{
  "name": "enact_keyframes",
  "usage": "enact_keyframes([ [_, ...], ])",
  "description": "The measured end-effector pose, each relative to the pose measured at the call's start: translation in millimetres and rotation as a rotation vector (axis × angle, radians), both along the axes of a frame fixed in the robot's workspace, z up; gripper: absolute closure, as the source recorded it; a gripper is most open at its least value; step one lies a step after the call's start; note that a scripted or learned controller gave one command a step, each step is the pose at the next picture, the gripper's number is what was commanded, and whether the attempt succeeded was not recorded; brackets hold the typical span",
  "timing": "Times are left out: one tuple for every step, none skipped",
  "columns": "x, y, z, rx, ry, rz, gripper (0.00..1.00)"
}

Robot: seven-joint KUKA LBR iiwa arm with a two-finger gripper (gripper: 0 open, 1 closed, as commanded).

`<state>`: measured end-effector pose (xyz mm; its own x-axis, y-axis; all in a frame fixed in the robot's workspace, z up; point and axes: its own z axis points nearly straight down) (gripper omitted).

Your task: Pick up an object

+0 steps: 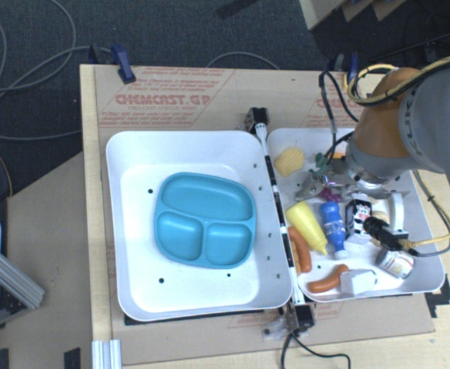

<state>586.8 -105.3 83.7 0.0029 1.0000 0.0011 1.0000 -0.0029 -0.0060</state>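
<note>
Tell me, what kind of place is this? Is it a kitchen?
Probably a robot lab, not a kitchen. A grey arm with an orange band reaches over two shallow white bins on a bench, loose black cables trail across the floor, and the food looks like toys.

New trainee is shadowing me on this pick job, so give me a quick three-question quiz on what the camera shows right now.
1. True or false: the blue divided plate lies in the left bin.
2. Which bin is the arm reaching over? A) left bin B) right bin C) neither
3. Fill in: beside the yellow bottle, on the side nearer the arm, lies a ____ bottle.

Key
1. True.
2. B: the arm hangs over the right bin, above its pile of small things.
3. Blue.
</note>
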Motion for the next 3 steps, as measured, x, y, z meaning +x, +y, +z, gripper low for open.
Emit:
enact_keyframes([
  [-12, 9, 1, 0.000, -0.003, 0.002, 0.00],
  [-78, -19, 1, 0.000, -0.002, -0.002, 0.00],
  [-74, -17, 11, -0.002, -0.008, 0.001, 1.00],
])
